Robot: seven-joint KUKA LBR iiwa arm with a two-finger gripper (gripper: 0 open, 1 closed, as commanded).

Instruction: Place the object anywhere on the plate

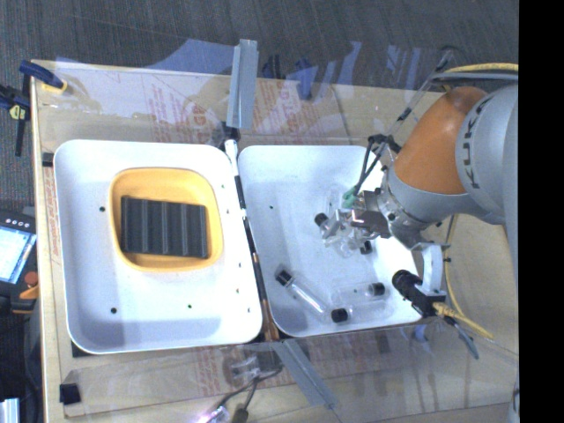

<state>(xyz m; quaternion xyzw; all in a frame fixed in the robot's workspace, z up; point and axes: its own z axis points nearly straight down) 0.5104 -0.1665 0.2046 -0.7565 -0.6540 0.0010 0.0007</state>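
Yellow plate with a dark ribbed centre sits in the left bin, well apart from me. My gripper hangs low over the right bin, near its right side, beneath my orange band. Whether my fingers are apart or together I cannot tell; they blur into something clear. Several clear tubes with black caps lie in this bin: one toward the front left, others along the front wall.
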